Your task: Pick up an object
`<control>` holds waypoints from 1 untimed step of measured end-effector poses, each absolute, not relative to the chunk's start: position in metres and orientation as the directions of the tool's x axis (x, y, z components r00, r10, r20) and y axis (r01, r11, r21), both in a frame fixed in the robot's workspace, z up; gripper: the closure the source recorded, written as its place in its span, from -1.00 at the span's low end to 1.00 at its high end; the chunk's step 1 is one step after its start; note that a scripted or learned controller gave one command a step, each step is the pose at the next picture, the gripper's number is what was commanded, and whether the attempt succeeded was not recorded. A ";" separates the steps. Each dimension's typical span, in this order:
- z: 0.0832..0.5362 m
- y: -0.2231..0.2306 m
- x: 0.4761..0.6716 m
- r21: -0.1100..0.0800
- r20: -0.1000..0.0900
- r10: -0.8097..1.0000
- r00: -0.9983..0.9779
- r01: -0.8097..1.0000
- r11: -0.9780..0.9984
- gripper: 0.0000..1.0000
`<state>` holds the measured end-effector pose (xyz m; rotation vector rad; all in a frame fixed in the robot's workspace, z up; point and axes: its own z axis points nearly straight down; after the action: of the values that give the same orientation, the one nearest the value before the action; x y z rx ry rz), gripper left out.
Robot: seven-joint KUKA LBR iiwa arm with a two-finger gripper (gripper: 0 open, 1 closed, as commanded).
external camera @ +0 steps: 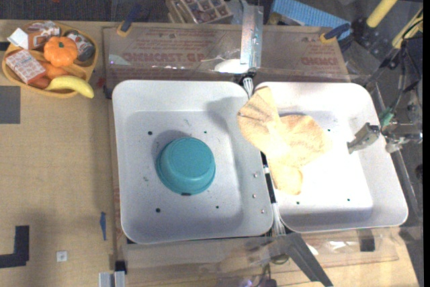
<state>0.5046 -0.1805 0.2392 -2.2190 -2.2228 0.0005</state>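
A teal bowl point(187, 165) sits upside down in the left bin point(134, 104), a little left of its middle. A tan cloth point(285, 136) lies crumpled in the right bin point(376, 198), with one corner draped over the divider between the bins. My gripper point(365, 136) hangs low over the right bin's right side, apart from the cloth by a short gap, and nothing shows in it.
A dish of toy fruit with a pumpkin and banana point(52, 62) stands on the bench at the far left. Clear plastic sheeting point(228, 54) lies behind the bins. Boxes and cables clutter the floor beyond.
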 end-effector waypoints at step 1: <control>0.130 -0.145 0.588 0.002 -0.001 0.990 -0.143 0.990 0.143 -1.00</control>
<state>0.5884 -0.1448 0.1303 -2.0574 -2.3769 -0.0008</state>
